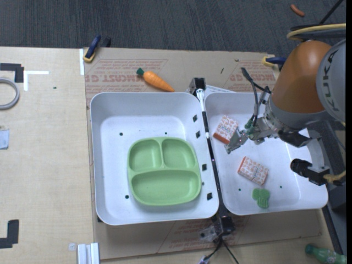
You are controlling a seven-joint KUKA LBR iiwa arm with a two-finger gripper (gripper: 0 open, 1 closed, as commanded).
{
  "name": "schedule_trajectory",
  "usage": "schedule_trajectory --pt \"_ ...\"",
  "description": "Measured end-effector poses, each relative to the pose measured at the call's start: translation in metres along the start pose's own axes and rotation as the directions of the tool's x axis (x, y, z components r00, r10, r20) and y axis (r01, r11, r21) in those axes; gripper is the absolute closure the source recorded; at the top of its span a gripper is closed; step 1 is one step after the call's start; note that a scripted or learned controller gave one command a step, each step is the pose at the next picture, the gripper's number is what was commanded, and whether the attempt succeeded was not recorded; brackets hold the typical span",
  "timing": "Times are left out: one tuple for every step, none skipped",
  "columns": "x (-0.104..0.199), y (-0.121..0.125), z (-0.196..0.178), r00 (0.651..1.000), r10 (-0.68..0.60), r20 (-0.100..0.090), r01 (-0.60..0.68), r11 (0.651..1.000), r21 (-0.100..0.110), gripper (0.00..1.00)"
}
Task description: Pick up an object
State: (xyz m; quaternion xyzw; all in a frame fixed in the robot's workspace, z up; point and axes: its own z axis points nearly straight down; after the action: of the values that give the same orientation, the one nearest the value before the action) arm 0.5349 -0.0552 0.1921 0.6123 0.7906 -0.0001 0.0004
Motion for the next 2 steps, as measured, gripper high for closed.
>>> schedule_trajectory --pt "-0.033 -0.057 0.063 0.976 -0.219 0.0 0.219 0.976 -0.001 0.0" --pt "-0.037 -0.04 0.096 0.994 -0.106 0.003 0.106 0.994 -0.005 0.0"
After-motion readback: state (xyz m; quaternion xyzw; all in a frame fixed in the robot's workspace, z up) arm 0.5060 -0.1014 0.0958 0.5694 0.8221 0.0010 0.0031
